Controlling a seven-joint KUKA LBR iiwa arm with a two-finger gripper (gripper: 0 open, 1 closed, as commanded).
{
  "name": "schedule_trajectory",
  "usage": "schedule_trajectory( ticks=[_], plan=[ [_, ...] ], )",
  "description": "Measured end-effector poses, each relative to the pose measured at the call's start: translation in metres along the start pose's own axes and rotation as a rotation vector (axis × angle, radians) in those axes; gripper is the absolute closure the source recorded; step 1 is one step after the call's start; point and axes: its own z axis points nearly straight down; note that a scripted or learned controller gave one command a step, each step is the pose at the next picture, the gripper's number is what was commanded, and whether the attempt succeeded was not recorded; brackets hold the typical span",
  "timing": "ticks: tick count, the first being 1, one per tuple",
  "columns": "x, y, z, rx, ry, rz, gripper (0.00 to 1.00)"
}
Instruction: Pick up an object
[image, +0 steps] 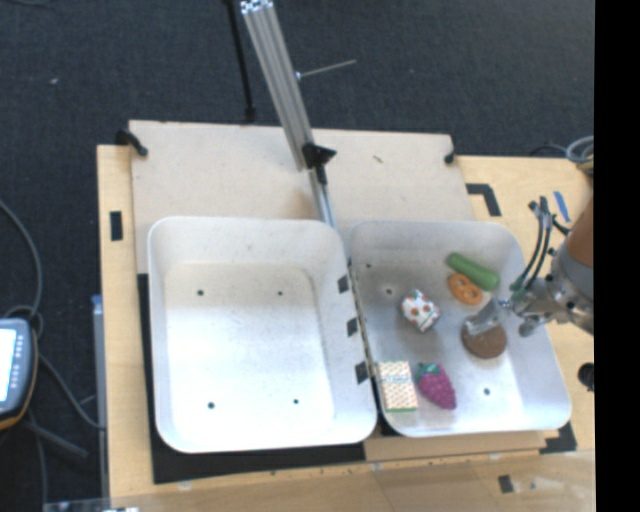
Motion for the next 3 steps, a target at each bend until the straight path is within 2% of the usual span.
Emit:
schedule_trajectory(
  ticks=[2,3],
  plan=[
    [-0.010,-0.002,0.091,-0.008,-0.007,0.003,0.00],
    [-0.011,0.001,0.077,-0.017,-0.006,0.010,1.00]
  ],
)
